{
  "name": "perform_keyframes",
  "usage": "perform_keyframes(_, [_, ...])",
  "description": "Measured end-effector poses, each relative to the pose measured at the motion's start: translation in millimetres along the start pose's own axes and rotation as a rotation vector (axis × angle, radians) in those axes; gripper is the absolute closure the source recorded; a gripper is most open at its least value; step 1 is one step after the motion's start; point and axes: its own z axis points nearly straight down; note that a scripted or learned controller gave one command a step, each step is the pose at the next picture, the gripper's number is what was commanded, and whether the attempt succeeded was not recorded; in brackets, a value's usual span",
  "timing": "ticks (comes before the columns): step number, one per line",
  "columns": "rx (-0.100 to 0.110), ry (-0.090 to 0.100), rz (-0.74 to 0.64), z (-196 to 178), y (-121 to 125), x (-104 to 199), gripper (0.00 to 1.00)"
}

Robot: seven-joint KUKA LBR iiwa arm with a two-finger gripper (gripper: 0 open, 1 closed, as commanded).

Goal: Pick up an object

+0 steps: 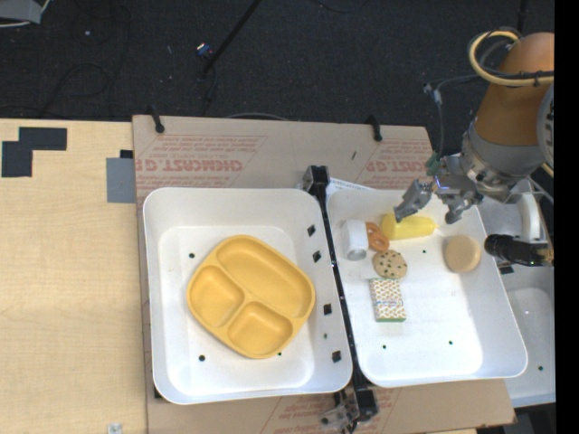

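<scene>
In the frame's upper right, the gripper [436, 201] hangs with fingers spread over the yellow block [412, 227], seemingly light, stiff and smooth, best pinched across its short sides.

Left bin [172, 242]: yellow divided plate [250, 295].
Right bin [470, 351]: yellow block [412, 227], cookie [390, 263], patterned box [388, 298], tan round [462, 253].
Gripper [436, 202]: open, above the yellow block, right of centre.

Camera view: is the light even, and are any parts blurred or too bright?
Camera view: light is even and soft; the white bins look bright but keep detail; the yellow tray is sharp; the gripper is slightly blurred; the background above the bench is dark.
</scene>
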Motion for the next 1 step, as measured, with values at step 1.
perform_keyframes(1, [-0.013, -0.002, -0.002, -7.8, 2.2, 0.0, 0.0])
